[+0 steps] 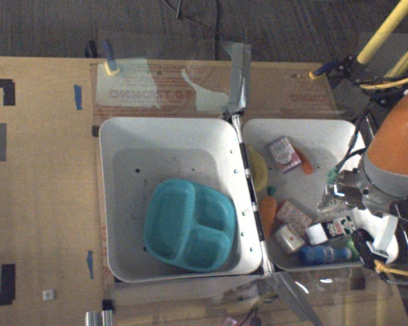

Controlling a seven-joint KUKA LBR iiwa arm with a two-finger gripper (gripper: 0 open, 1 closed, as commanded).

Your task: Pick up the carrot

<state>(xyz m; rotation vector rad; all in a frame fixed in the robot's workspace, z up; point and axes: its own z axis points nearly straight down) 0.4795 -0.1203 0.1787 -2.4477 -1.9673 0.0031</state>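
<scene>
The carrot (268, 217) is orange with a small green top. It lies lengthwise by the left wall of the right bin (326, 129), just below a yellow banana (259, 169). My gripper (336, 197) hangs over the right side of that bin, under the orange-banded wrist. It is well to the right of the carrot and apart from it. Nothing shows in its grasp.
The right bin also holds a small carton (283, 151) with an orange piece (304, 164) beside it, a flat packet (294, 216), a can (289, 239), a white cup (317, 233) and a blue bottle (324, 254). A teal divided plate (190, 225) lies in the left bin (122, 148).
</scene>
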